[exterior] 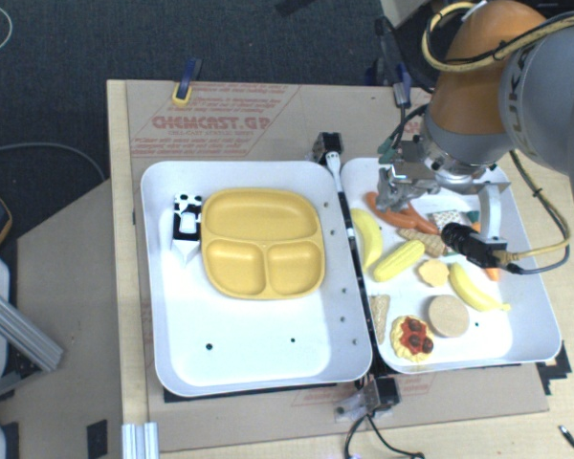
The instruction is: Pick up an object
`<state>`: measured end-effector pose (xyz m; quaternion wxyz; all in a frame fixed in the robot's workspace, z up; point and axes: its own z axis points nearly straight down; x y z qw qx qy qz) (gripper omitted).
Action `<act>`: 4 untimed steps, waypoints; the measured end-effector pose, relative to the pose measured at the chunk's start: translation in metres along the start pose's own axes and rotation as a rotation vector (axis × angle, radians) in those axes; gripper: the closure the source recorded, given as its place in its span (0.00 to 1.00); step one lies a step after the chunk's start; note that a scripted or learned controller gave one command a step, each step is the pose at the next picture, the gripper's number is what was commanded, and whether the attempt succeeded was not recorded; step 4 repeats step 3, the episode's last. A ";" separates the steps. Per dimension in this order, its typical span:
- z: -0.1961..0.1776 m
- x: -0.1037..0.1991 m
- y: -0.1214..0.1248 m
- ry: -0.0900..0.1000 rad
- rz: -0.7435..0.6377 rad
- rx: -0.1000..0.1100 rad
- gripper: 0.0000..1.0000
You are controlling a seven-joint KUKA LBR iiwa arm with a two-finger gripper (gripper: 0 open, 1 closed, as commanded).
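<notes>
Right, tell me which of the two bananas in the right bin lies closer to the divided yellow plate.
The banana along the right bin's left wall, next to the corn cob. The other banana lies toward the bin's right side, farther from the divided yellow plate.

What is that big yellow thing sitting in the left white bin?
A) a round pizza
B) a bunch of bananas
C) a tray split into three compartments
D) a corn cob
C: the yellow tray in the left bin has one long compartment along the top and two smaller ones below it; the bananas, corn and pizza lie in the right bin.
</notes>
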<state>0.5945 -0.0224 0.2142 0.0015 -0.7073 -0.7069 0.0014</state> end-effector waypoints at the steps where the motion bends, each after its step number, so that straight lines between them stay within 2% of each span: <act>1: -0.001 0.001 0.005 -0.001 -0.002 -0.006 1.00; 2: -0.007 0.009 0.008 -0.001 -0.002 -0.007 1.00; 3: -0.016 -0.004 -0.006 0.000 0.001 -0.002 1.00; 4: -0.016 -0.004 -0.006 0.000 0.001 -0.002 1.00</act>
